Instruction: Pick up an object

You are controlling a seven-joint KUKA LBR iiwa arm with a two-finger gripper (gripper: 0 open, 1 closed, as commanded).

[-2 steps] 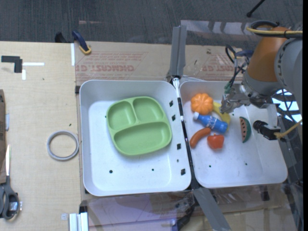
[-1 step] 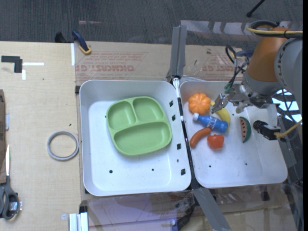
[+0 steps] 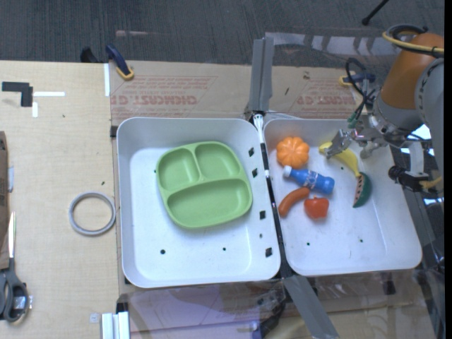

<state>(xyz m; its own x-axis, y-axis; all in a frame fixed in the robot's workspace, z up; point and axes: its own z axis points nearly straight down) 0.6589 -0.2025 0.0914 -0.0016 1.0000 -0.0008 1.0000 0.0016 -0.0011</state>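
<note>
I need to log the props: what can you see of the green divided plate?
The green divided plate, plastic-looking and matte, has rounded corners and three compartments: two smaller ones at the far side, one long one nearer the camera. It lies flat, slightly rotated, on the floor of the left white bin, apart from its walls.

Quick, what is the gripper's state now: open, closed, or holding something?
Gripper: above the banana in the right bin; whether open, closed or holding cannot be told.

Two white bins (image 3: 134,210), one green plate (image 3: 204,184), six toy foods (image 3: 293,150), one tape ring (image 3: 92,212).
</note>
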